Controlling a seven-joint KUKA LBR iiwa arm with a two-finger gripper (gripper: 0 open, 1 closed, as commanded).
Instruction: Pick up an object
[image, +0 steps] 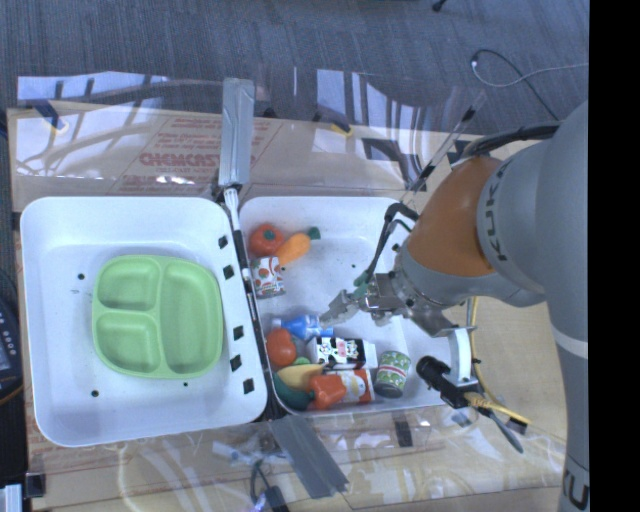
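Observation:
My gripper (343, 304) hangs low over the middle of the right bin (340, 225), just above and to the right of a small blue bottle (303, 326). Nothing shows between its tips. Below it lies a black-and-white cow-pattern carton (341, 351), with a green-labelled can (393, 371) to the right. A red-orange ball (281, 347), a yellow banana (300, 374) and a red bottle (342, 387) crowd the bin's front left corner. Farther back lie a tomato (265, 238), a carrot (293, 247) and a small red-labelled can (267, 277).
The left bin (50, 240) holds a green divided plate (158, 315). A grey divider bar (234, 135) runs between the bins at the back. The arm's orange band and grey body cover the right bin's right side.

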